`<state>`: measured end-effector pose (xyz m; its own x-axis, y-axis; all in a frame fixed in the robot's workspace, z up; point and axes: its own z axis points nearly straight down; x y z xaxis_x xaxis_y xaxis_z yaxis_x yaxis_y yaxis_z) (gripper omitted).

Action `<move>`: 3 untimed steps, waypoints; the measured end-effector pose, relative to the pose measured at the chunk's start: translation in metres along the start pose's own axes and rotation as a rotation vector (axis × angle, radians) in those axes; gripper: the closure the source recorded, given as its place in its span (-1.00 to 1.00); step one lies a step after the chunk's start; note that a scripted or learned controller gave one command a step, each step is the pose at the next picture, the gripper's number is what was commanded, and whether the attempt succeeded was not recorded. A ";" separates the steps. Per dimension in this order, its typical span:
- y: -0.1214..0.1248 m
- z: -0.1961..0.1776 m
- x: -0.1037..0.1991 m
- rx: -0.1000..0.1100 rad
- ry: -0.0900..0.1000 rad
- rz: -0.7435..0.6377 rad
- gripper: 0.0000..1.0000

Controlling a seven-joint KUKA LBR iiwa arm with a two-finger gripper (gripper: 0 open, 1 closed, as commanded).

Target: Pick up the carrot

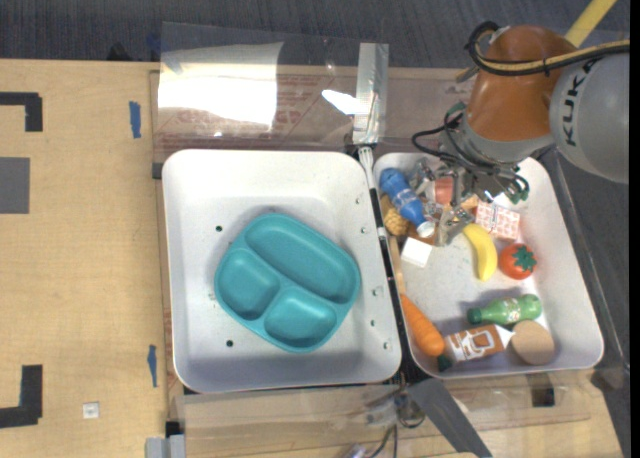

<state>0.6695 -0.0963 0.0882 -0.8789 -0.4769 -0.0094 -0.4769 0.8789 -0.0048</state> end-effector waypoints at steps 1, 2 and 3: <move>0.036 -0.002 0.090 -0.001 0.003 0.205 -1.00; -0.027 -0.011 0.026 -0.001 0.002 0.315 -1.00; -0.076 -0.115 0.046 0.005 -0.005 0.701 -1.00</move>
<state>0.6640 -0.1852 0.2031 -0.9792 0.2021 -0.0164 0.2022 0.9794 -0.0005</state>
